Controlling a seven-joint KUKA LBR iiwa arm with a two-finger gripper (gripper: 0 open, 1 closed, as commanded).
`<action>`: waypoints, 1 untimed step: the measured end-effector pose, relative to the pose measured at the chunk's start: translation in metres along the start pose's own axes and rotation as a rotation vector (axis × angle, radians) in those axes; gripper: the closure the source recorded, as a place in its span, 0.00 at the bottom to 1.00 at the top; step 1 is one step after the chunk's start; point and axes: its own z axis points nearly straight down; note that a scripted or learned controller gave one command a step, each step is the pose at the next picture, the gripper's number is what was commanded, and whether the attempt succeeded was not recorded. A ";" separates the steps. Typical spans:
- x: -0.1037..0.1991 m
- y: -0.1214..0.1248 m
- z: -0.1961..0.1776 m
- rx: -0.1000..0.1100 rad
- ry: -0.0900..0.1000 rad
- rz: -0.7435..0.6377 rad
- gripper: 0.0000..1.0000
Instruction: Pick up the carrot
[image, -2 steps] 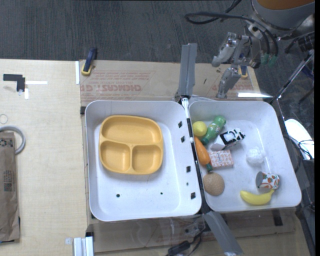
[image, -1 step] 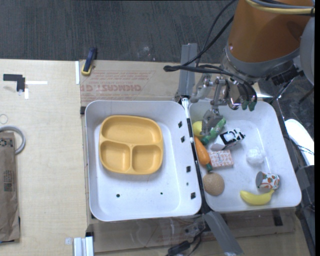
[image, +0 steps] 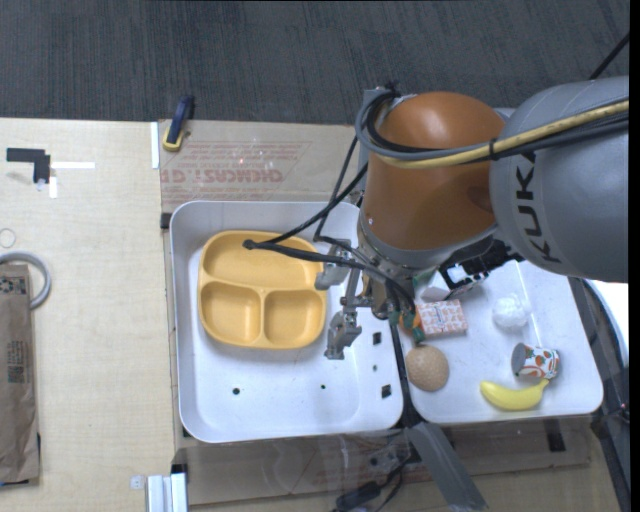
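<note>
A small orange and green piece, which may be the carrot (image: 409, 322), peeks out at the left edge of the right bin (image: 570, 395). The wrist hides most of it, and it lies against a pink checkered box (image: 442, 318). My gripper (image: 343, 330) hangs over the left bin (image: 260, 400), just right of the yellow divided plate (image: 262, 290) and left of the orange piece. The large orange band of the arm (image: 440, 170) covers the area above both.
In the right bin lie a brown round object (image: 428, 368), a banana (image: 513, 394), a small patterned cup (image: 537, 362) and a white crumpled item (image: 511, 312). Cables run from the wrist across the plate. A cardboard sheet (image: 250, 160) lies behind the left bin.
</note>
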 end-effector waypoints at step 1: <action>-0.001 0.000 -0.009 -0.001 -0.002 0.003 1.00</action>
